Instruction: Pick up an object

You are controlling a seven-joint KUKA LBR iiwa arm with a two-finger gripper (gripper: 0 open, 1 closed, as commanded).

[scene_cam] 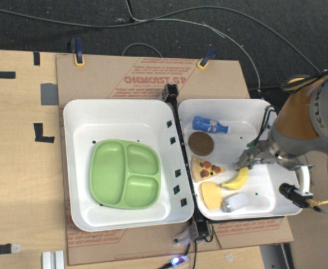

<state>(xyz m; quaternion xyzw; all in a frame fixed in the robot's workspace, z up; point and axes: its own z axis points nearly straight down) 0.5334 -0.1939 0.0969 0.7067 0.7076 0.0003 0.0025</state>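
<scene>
Approach step: gripper [247, 160] hangs low in right bin [231, 106], at banana's [237, 179] 1 o'clock (finger state indiscernible), so next move calls for descent onto it.

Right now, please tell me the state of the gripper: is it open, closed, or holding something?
Gripper: it cannot be told; it is low in the right bin, just above the banana.

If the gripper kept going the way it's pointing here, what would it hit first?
The gripper points down and to the view's left, so the banana just below its tip looks first in line, though depth is hard to judge from above.
</scene>
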